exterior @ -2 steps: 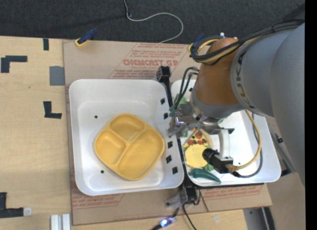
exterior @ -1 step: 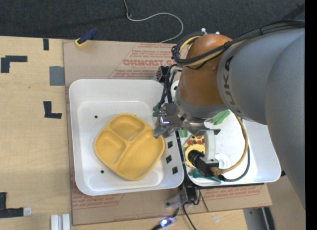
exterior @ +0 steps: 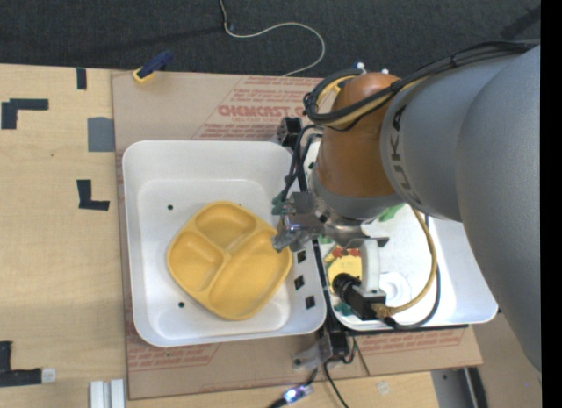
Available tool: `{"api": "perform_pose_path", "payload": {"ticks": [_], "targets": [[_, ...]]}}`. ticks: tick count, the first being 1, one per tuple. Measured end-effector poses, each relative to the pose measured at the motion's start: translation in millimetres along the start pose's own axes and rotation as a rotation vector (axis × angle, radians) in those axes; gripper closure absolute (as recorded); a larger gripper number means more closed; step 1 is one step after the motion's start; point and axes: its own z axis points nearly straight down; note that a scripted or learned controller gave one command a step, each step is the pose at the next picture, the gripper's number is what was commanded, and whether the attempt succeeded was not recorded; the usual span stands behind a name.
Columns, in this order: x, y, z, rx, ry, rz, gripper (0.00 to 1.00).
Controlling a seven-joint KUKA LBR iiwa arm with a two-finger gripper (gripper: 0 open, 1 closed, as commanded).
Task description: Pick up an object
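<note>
At the near edge of the worktop [exterior: 53, 310]: one tangle of dark cables and a connector [exterior: 320, 358] hangs just below the seam between the bins, and one small white bracket [exterior: 105, 390] sits at the bottom left

One brown cardboard sheet [exterior: 176, 103] with red print lies under both bins

Two white bins side by side, touching along their inner walls. Three small black squares [exterior: 299, 281] run along that shared wall

Left bin [exterior: 140, 222]: one yellow divided plate [exterior: 224, 261], three compartments, lying flat and slightly skewed, filling most of the bin floor towards the near right corner. Only item visible in that bin

Right bin [exterior: 465, 283]: mostly covered by the arm. Under the wrist I can see bits of green, white and yellow items [exterior: 347, 266], too hidden to count or name

One arm [exterior: 474, 143], grey with one orange band [exterior: 356, 134], reaches in from the right and hangs over the shared wall. Gripper [exterior: 288, 231] is down at the plate's right rim, metal parts touching or just over the edge, can't say which. Can't tell whether it is spread or pinching anything; wrist and cables block it. One black hose loops from the wrist down into the right bin

Several black tape marks [exterior: 88, 196] on the worktop left of the cardboard

Far side: one blue and yellow clip [exterior: 153, 65] at the cardboard's far left corner, then dark carpet with one thin white cable [exterior: 263, 27] looping across it
</note>
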Motion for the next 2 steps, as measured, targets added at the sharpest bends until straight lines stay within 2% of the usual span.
{"api": "perform_pose_path", "payload": {"ticks": [1, 2], "targets": [[-1.3, 1.1, -22.2, -0.005, 0.002, -0.001, 1.0], [2.8, 1.7, -19.9, -0.003, 0.001, -0.001, 1.0]]}}
